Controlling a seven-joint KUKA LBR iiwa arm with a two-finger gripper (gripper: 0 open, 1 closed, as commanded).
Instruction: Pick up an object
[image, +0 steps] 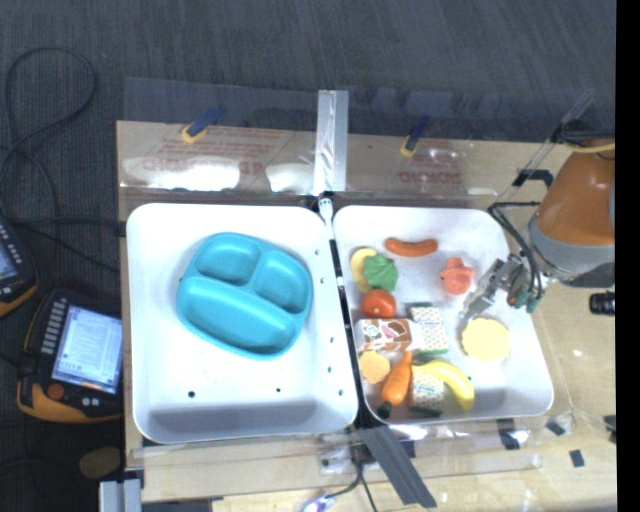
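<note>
Objects to pick: I see the toy food crowded in the right bin (520, 395), mostly along its left and front parts.
Yellow disc (485, 340): it lies flat on the bin floor, right of the main pile, just below the gripper tips.
Pink piece (456, 276): it sits a little left of the gripper, apart from it.
Sausage (411, 246): it lies near the far wall of the right bin.
Green leafy piece (379, 271): it is by the divider, with a red tomato (378, 303) just in front of it.
Patterned boxes (405, 332): they sit mid-bin, touching one another.
Carrot (397, 381) and banana (446, 382): they rest side by side at the near wall.
Gripper (480, 301): from my seat it hangs low in the right bin, reaching in from the right; I cannot tell how its claw is set, and I see nothing pinched in it.
Arm (578, 215): grey with the orange band, over the bin's right rim.
Left bin (150, 300): it holds a blue divided plate (245, 292), lying at a slant.
Tablet (85, 350): it lies off the bench to the left, screen lit.
</note>
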